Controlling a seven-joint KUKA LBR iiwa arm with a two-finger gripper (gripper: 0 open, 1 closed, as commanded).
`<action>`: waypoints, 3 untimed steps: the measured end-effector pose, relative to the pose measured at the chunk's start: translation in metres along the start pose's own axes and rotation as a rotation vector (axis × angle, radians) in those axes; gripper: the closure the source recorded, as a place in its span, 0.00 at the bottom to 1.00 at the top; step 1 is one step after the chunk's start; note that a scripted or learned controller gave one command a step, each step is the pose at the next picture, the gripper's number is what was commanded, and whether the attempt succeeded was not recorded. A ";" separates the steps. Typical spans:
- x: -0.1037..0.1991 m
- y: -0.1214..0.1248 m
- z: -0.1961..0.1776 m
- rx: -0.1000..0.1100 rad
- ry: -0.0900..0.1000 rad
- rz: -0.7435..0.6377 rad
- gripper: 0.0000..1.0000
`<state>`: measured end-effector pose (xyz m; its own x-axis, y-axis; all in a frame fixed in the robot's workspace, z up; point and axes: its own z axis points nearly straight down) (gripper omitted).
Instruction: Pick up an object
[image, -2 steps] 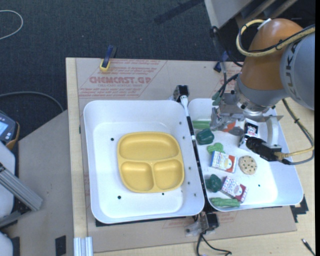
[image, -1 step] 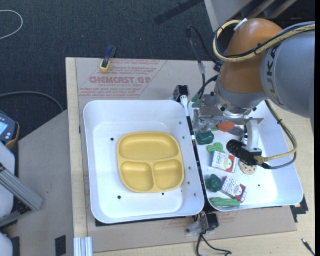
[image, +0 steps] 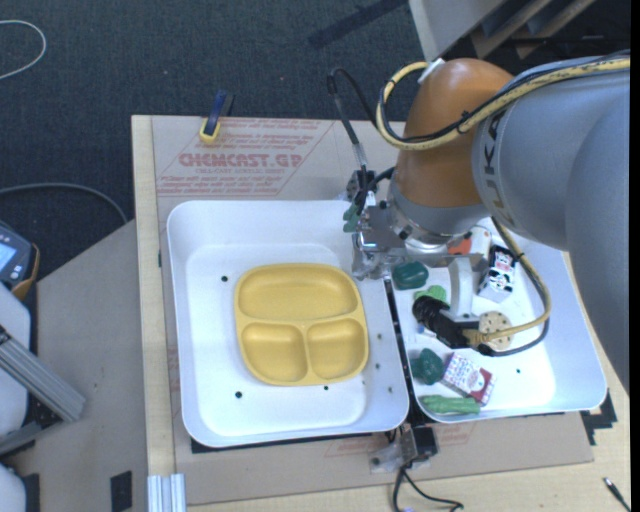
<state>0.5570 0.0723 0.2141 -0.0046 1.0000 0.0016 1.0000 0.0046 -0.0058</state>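
The gripper (image: 370, 250) hangs low over the seam where the two bins meet, toward their far side; the wrist above hides it, so I cannot tell whether it is wide or narrow, and nothing can be seen held in it.

By my reading the pick has barely begun; the approach looks made, but the grasp and the lift are both left to do.

The likeliest target is the green piece (image: 408, 273), just beside the gripper on its right, lying inside the right bin (image: 555, 360) near that bin's left wall; it is squat, a little wider than deep, so its long axis runs roughly left to right, and no clear front or tip shows.

Farther out in the same bin lie a black-and-white box (image: 498, 275), a red-and-white packet (image: 467, 377) and, against the near rim, a green pod (image: 450, 405) stretched left to right.

The left bin (image: 200, 300) carries a yellow plate (image: 300, 322), its large compartment toward the far side and two small ones nearer the camera.
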 end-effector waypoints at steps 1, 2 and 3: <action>-0.003 0.001 -0.001 -0.003 -0.001 0.005 1.00; -0.007 -0.002 -0.019 -0.009 -0.001 0.006 1.00; 0.009 0.005 -0.007 -0.007 -0.002 0.003 1.00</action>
